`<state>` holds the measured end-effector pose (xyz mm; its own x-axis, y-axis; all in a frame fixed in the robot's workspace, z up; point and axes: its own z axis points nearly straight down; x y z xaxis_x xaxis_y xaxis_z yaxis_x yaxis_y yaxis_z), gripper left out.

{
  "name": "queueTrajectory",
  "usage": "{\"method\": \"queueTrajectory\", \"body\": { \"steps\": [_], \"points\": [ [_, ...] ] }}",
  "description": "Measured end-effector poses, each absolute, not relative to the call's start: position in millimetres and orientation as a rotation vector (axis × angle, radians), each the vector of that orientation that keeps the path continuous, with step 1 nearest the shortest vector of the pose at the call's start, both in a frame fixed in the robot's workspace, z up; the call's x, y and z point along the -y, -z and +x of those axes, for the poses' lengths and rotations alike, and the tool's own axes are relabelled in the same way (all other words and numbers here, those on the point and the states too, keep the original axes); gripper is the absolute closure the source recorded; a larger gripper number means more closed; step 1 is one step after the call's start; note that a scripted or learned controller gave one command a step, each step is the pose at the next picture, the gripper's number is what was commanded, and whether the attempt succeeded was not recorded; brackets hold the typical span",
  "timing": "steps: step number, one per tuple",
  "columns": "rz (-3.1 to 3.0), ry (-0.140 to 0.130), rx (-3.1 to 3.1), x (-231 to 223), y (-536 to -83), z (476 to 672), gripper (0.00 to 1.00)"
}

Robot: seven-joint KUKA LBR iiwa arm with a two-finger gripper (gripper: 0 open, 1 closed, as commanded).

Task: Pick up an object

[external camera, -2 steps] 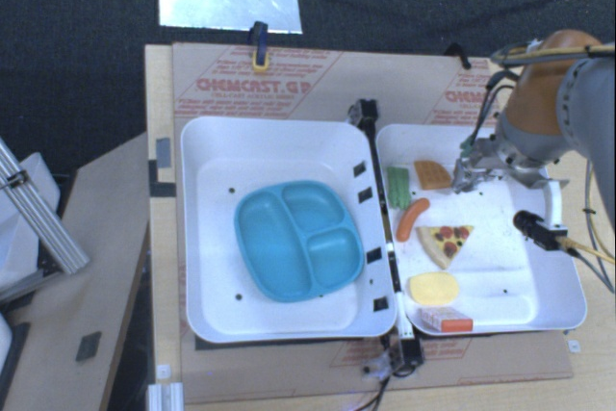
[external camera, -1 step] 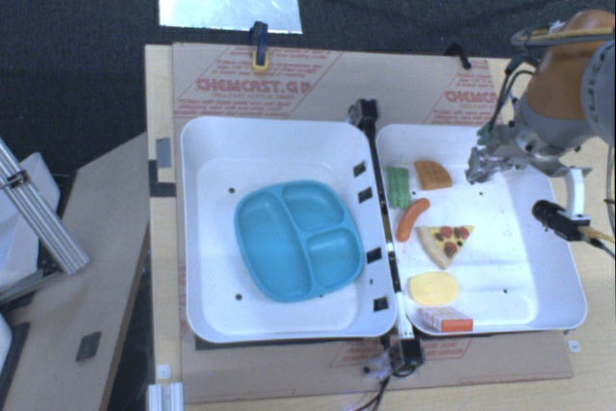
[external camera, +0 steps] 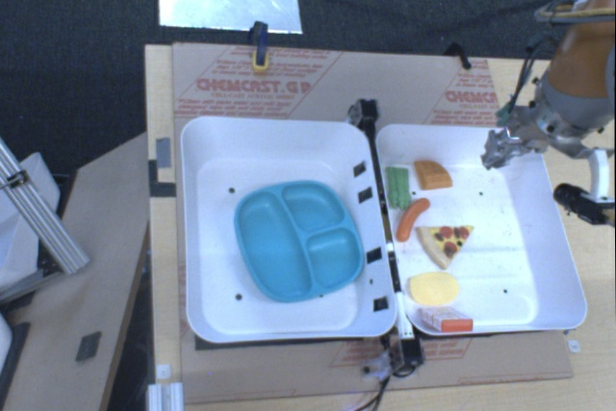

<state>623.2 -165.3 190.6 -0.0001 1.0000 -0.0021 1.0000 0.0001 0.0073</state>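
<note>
The surface (external camera: 289,72) is carrying two shallow white bins side by side. The left bin (external camera: 207,236) is holding a blue divided plate (external camera: 298,241), lying flat with its three compartments bare. The right bin (external camera: 549,255) is holding the small play-food pieces, all gathered toward its left half: a pizza slice (external camera: 446,242) with its tip pointing down and left, a yellow oval piece (external camera: 433,288) below it, a white and orange box (external camera: 445,320) lying along the near wall, an orange wedge (external camera: 432,174) near the far end, a green strip (external camera: 397,187) running lengthwise beside the left wall, and a red sausage (external camera: 412,218) whose long axis is slanting from upper right to lower left. The pincer (external camera: 498,150) is hanging over the bin's far right part, well apart from every piece; whether it is open or closed I cannot tell.
</note>
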Motion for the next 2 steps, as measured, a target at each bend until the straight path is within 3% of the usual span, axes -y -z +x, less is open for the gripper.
{"method": "queueTrajectory", "body": {
  "steps": [1, 2],
  "points": [
    [2.212, -0.006, -2.222, 161.0, -235.7, 624.7, 1.00],
    [2.212, -0.003, -2.231, 108.7, -226.0, 620.1, 1.00]
  ]
}}
